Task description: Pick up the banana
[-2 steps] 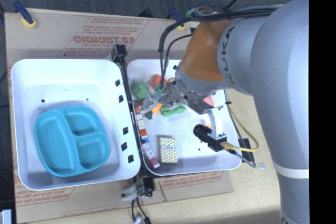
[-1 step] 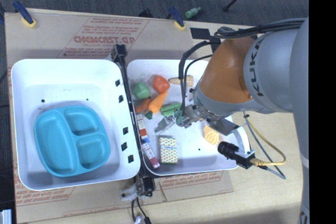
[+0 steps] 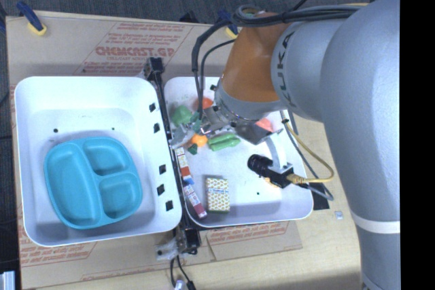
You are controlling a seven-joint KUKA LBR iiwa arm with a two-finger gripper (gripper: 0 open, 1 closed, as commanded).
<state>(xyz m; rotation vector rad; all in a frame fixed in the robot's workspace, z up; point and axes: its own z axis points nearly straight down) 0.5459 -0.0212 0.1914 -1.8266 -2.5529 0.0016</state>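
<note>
banana: could not be made out among the toys (image 3: 204, 132) | gripper (image 3: 204, 127): lowered over right bin (image 3: 299, 210) clutter | grip state: could not be told

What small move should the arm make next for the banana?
Probably lift straight up a little. The gripper sits low between a green piece and an orange piece in the right bin, and the arm covers the bin's upper part, so the banana may be hidden.

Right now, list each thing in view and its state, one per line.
Blue divided plate: upright in the left bin.
Patterned box: lying flat in the right bin.
Green piece: lying on its side.
Arm: reaching over the right bin.
</note>
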